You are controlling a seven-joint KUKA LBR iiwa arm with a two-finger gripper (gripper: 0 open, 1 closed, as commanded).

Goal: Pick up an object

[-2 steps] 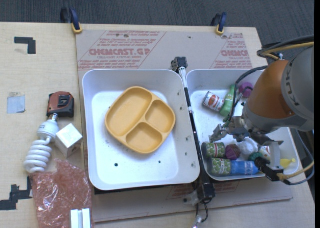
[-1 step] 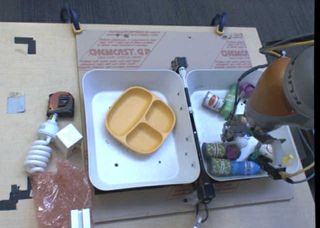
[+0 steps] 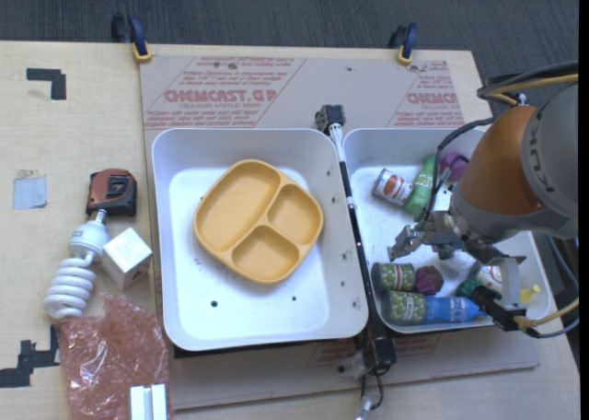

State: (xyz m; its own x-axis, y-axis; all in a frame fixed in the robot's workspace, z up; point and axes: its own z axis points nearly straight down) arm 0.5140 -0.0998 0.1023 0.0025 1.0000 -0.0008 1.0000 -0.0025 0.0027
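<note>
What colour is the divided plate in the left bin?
Yellow-orange; the divided plate shows best in the camera view.

left bin (image 3: pixel 175 225): smooth shiny white plastic | yellow tray (image 3: pixel 258 220): smooth matt plastic | board (image 3: pixel 221 87), upper middle: flat brown cardboard | light bulb (image 3: pixel 75 271), lower left: glossy white glass | blue bottle (image 3: pixel 442 309): shiny plastic

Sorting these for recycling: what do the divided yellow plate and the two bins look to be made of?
The yellow plate looks like moulded plastic, matte: even colour, soft rounded dividers. The left bin and right bin seem smooth white plastic with a faint sheen, though painted metal cannot be ruled out.
</note>
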